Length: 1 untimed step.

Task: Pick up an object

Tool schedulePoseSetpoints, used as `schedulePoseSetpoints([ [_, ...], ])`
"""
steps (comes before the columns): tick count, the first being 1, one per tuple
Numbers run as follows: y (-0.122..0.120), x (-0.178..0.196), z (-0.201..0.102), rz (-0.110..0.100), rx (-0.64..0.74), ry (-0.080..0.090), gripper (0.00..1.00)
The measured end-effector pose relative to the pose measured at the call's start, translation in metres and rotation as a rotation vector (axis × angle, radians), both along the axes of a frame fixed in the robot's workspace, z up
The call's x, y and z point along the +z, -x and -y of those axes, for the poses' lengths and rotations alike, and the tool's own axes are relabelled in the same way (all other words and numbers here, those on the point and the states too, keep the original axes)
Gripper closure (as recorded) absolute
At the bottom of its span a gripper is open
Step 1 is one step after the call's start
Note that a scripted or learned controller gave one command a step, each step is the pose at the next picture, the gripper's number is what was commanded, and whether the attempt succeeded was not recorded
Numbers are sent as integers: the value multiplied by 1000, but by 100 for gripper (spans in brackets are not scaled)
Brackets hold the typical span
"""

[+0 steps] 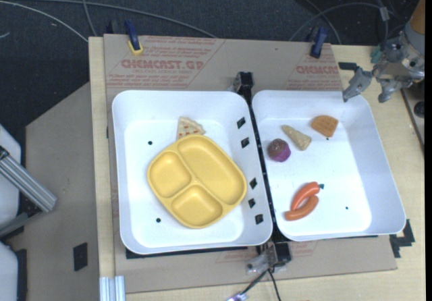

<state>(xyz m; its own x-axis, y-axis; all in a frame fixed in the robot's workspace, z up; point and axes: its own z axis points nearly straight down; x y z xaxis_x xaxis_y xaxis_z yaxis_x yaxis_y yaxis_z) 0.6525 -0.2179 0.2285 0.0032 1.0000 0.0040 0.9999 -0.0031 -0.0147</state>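
Toast piece (325, 125) sits nearest, so the gripper (368, 88) (fingers spread wide, holding nothing) should drop straight over it.

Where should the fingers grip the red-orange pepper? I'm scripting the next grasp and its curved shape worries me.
Probably across the pepper's narrow middle, coming straight down from above. It lies flat in the right bin, elongated and slanted, with clear floor on both long sides, so the fingers should close across its short width.
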Motion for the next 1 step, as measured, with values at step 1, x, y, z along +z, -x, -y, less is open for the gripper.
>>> schedulePoseSetpoints([
  [1,-3,10,-1,15,4,4,0],
])
